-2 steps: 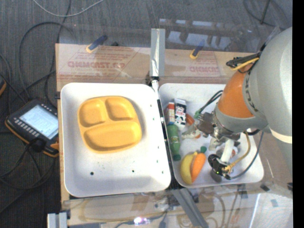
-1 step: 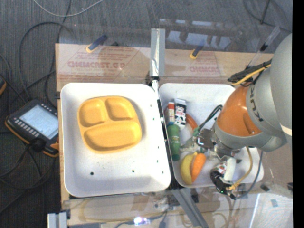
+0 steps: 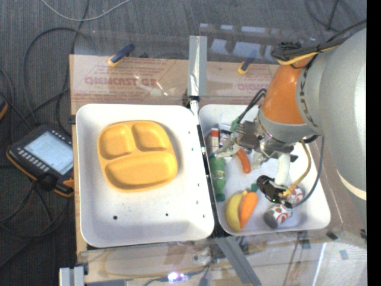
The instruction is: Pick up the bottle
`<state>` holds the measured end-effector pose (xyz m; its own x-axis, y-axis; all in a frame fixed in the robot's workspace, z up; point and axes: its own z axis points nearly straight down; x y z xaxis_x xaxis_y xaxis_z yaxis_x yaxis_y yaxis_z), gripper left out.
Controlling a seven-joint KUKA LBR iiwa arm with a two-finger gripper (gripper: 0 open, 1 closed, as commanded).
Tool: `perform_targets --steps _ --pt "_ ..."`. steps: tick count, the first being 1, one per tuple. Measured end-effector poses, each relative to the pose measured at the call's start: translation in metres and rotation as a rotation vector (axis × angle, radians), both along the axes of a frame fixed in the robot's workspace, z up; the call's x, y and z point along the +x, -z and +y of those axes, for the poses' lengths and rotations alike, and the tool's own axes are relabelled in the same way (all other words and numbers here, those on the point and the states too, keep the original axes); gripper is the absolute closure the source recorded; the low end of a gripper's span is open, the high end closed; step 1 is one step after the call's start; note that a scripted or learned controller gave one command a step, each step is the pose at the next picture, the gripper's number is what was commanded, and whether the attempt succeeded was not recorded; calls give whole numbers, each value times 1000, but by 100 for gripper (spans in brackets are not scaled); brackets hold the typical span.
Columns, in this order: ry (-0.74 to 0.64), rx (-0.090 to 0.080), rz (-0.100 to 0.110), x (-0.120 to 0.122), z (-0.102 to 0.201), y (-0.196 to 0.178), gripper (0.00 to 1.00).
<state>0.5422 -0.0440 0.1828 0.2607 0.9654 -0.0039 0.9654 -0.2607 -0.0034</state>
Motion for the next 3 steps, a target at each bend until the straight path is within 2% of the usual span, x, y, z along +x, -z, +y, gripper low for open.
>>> perform_targets --steps 1,2,3 --pt "38 -1 1 5 -65 50 0" --pt "39 2 1 0 48 -3 0" --pt "-135 -1 -1 65 -17 0 0"
